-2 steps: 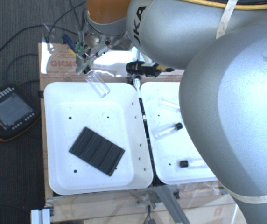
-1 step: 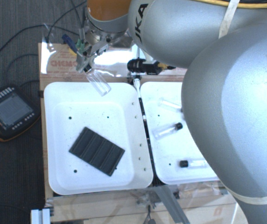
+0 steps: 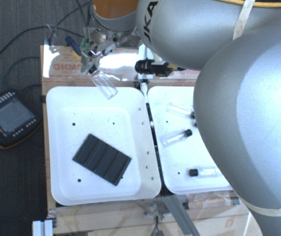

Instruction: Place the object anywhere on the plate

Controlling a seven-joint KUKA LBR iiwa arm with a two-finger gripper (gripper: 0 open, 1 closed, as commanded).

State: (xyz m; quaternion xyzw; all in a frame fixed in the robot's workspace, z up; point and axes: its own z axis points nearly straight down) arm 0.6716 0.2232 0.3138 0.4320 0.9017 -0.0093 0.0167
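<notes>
Your claw [image 3: 92, 63] hangs above the far rim of the left bin [image 3: 57, 132], with a clear vial [image 3: 104, 85] slanting out from under its tip. The vial's upper end sits right at the claw; whether the fingers truly pinch it or merely touch it cannot be made out from this angle, nor how far they are parted.

The plate [image 3: 101, 159], a dark ribbed rectangle, lies on the floor of that same bin, toward the near side. From the claw it lies nearer the camera and a little to the right in the view, with bare white bin floor between the two. The plate's long axis runs diagonally from upper left to lower right, and the vial's long axis slants in much the same direction, so the two look roughly aligned for a set-down.

You have open room over the left bin's floor on every side of the plate. The divider [image 3: 149, 122] between the bins stands just right of the plate's lower corner, so a drift to the right could send the vial off it. More vials [image 3: 179, 135] lie in the right bin [image 3: 180, 181], well apart, under the arm's bulk. The desk [image 3: 62, 65] behind the claw carries cables and fittings.
</notes>
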